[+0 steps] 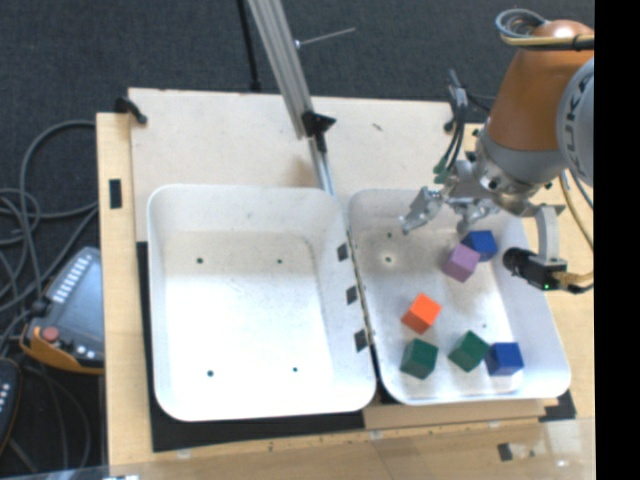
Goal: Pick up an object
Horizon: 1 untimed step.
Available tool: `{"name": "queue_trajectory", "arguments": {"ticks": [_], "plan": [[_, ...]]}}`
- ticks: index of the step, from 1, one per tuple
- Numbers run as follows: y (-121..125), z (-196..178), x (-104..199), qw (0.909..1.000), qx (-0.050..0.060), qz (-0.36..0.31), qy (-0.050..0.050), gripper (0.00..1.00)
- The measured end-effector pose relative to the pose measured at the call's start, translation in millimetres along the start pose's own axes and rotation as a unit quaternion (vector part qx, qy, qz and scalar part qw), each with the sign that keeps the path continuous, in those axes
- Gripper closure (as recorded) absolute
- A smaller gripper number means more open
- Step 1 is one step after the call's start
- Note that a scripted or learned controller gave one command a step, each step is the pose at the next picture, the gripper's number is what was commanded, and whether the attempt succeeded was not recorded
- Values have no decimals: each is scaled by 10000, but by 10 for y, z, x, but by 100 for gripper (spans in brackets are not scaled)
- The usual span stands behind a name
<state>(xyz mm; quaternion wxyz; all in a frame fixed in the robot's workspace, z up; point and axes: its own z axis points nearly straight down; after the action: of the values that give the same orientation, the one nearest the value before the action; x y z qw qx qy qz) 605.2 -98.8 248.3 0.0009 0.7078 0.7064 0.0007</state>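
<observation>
At the near edge of the pale wooden tabletop (220, 138) sit two shallow white bins side by side. In the right white bin (535, 368), closest to us, three small blocks make a row along the near wall: a dark green cube (419, 357) on the left, a second dark green cube (468, 351) tilted in the middle, and a bright blue cube (504, 358) on the right, touching or nearly touching the tilted green one. Just behind them, a bit to the left, is a small orange cube (422, 312), standing apart from the others. Farther back is a light purple cube (462, 262), and right behind it, touching it or very close, is another blue cube (481, 243). The left white bin (250, 298) has only a few tiny dark dots on its floor. Above the far part of the right bin hangs the metal claw (440, 211) of the grey and orange robot arm (535, 98). The claw is just to the left of the purple and blue cubes, with nothing between its fingers (418, 211), but I cannot tell how wide they are spread. Behind the bins a slanted silver metal pole (285, 58) rises from the tabletop. Off to the left, on the dark floor, lie grey cables (50, 168) and a hand controller (70, 308)
</observation>
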Motion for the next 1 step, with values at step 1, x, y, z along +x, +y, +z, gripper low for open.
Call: {"name": "queue_trajectory", "arguments": {"ticks": [1], "plan": [[-372, 1412, -154, 10000, 52, -1, 1, 0]]}}
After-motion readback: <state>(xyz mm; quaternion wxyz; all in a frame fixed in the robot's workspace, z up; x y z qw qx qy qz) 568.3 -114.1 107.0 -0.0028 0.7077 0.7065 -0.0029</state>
